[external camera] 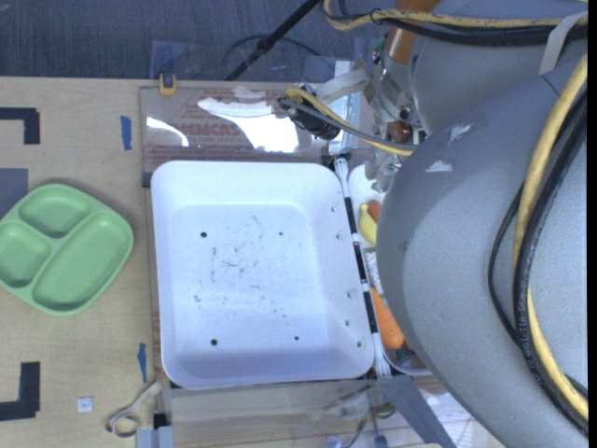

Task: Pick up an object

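Wooden bench point(75, 110), scuffed shallow white plastic bin point(252, 203); grey arm point(485, 231) hides claw, can't tell its state. Aim orange carrot-like piece point(387, 323) squarely.

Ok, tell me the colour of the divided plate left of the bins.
Light green; the divided plate shows in the camera view.

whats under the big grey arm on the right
The grey arm covers most of the right bin. Past its edge peek an orange object and a yellow one; the rest of the bin is hidden.
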Robot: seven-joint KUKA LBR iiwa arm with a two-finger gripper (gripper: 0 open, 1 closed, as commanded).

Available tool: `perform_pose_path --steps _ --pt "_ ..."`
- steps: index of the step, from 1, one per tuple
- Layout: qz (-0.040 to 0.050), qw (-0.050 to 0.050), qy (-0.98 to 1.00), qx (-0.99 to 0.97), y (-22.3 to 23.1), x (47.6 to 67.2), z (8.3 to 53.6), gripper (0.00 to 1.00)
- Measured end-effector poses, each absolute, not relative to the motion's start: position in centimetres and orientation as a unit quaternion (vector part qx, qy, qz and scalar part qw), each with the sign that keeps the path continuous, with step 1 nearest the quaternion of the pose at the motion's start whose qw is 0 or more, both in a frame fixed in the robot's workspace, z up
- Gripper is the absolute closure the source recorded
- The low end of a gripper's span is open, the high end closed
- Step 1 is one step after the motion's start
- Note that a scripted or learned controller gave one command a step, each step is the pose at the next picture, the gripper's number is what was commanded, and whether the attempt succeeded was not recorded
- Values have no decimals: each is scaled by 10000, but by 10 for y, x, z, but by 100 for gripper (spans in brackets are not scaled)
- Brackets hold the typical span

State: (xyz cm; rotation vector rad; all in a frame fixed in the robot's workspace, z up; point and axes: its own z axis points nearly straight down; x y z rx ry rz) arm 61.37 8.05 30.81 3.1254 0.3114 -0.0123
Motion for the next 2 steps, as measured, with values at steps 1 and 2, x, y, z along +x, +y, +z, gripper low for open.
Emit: perform_pose_path --steps 1,2 --pt "-5 3 999 9950 135 662 355 100" --pt "-27 5 1002 9950 123 660 309 100"
